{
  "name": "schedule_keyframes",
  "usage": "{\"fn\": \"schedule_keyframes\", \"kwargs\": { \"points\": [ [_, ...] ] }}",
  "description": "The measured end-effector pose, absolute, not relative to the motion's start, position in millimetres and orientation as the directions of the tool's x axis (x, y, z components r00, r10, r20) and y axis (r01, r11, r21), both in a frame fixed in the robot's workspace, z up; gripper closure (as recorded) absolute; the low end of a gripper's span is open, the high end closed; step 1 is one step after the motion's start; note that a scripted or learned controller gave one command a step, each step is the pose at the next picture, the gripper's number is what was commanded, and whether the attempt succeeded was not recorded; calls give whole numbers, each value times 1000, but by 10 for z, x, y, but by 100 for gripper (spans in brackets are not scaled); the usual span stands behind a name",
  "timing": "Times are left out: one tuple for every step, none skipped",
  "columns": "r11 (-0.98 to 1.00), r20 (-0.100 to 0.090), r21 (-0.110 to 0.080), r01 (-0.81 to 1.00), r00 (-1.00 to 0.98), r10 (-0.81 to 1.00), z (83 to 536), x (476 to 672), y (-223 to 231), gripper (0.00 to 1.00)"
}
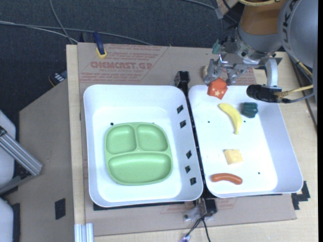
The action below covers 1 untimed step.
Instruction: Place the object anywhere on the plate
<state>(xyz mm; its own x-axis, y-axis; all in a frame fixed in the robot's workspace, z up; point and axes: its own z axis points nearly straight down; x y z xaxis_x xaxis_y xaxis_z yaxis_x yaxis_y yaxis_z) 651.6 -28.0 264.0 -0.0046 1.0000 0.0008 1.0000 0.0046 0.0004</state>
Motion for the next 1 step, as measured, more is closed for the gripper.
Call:
{"fn": "schedule_keyframes", "kwargs": {
  "points": [
    [4,1,-3,1000,-4,1000,2505,6550,137,100]
  ]
}}
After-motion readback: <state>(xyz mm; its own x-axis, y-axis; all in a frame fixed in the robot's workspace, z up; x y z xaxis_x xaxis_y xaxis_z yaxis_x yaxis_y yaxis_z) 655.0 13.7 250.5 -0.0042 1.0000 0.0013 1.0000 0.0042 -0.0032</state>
